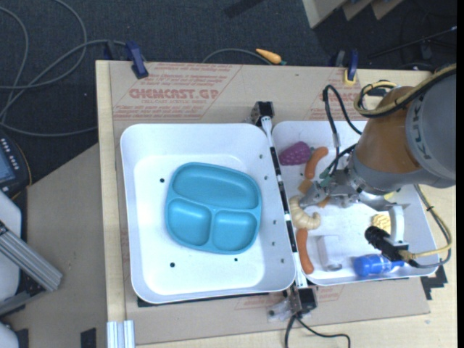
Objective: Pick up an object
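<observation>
The right bin [346, 131] holds several small items. A purple lump [294, 153] and an orange sausage [315, 162] lie at its far left. A beige curved piece [304, 217] sits by the left wall, with a red-orange sausage [306, 253] just below it. A clear block [330, 250], a blue object [373, 265] and a yellow piece [382, 222] lie toward the near side. My gripper [317, 192] hangs low over the bin's left half, between the orange sausage and the beige piece. The arm's body hides its tips.
A blue divided plate [212, 206] lies in the left bin [145, 158]. The arm's grey and orange wrist [391, 147] covers the right bin's far right part. Black cables [402, 256] trail over the bin's near right corner.
</observation>
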Controlling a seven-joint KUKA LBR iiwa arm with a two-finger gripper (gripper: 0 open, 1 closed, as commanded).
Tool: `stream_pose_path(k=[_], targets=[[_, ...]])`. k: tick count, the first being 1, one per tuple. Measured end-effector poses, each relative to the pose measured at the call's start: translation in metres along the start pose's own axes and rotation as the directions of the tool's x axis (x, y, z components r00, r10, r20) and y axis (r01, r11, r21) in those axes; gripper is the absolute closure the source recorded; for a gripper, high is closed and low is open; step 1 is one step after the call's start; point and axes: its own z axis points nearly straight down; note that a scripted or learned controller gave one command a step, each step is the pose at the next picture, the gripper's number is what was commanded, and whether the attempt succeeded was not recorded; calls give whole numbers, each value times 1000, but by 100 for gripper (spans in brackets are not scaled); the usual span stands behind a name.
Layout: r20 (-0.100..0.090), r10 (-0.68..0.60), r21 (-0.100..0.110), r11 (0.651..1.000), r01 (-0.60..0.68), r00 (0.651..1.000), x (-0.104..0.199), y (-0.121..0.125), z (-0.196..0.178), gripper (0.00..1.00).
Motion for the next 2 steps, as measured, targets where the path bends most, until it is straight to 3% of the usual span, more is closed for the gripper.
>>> stream_pose_path(k=[1,2], targets=[[1,-4,1,1000,4,1000,3,47,-2,0],[-1,-1,2,1000,1,1000,4,45,-13,100]])
